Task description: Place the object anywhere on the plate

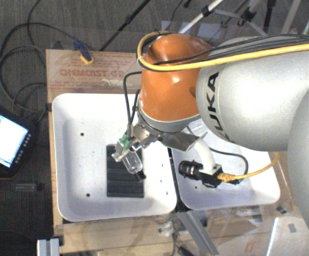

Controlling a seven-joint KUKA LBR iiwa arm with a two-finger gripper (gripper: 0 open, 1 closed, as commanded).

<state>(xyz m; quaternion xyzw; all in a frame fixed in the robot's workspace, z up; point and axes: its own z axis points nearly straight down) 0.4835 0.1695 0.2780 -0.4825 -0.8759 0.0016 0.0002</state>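
Gripper point(129, 156) right over black plate point(123, 176) in left bin point(69, 143); finger state unreadable, honestly can't tell. Confirm object's there, then lower slow, release flat.

A: where's the open room? The left bin point(74, 116) has bare white floor along its far and left sides.

B: yeah, but the black ridged block point(123, 176) eats the near-right part, and the arm point(240, 89) hangs over the right bin point(261, 193).
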